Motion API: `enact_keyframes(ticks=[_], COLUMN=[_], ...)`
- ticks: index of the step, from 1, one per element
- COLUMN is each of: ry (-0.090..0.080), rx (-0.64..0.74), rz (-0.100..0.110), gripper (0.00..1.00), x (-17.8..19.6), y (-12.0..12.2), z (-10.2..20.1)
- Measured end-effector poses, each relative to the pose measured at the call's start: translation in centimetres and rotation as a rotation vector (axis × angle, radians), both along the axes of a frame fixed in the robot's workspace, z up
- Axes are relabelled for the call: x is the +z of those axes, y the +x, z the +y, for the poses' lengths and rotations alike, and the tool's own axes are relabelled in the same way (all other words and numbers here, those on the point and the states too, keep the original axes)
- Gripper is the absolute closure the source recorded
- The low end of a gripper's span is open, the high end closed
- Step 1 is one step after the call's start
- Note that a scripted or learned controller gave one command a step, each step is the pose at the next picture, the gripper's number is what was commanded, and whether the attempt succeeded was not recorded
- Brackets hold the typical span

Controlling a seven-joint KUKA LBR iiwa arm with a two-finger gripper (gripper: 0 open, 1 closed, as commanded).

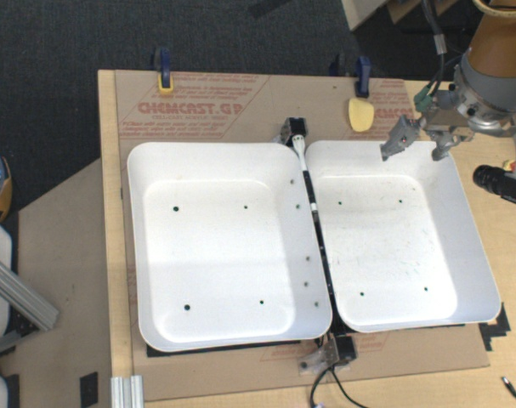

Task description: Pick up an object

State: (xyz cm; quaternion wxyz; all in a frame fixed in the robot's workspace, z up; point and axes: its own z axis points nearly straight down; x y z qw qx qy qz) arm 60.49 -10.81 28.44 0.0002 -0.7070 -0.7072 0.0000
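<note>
Bins [215, 164] side by side, claw [421, 145] above right rim

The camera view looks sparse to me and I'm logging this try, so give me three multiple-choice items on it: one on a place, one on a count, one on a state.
1. Where does the yellow object lie?
A. in the left bin
B. on the bench board beyond the right bin
C. between the fingers

2. How many blue clamps sit on the board's far edge?
A. two
B. four
C. none

3. How do the gripper fingers stand?
A. shut on the yellow object
B. apart, holding nothing
C. pressed on the left bin floor

Key: 1 B, it rests on the board above the right bin rim. 2 A, one clamp left, one clamp right. 3 B, the fingers are spread over the right bin's far corner with only a gap between them.
</note>
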Motion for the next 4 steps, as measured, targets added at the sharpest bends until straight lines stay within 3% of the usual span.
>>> enact_keyframes(ticks=[1, 2, 3, 4], ry=[-0.001, -0.008, 0.002, 0.004], rx=[0.001, -0.004, 0.002, 0.004], rz=[-0.003, -0.017, 0.008, 0.011], gripper=[1.00, 1.00, 1.00, 1.00], x=[1.1, 12.8, 3.2, -6.9], y=[0.1, 1.7, 4.2, 3.3], z=[0.0, -5.6, -3.8, 1.9])
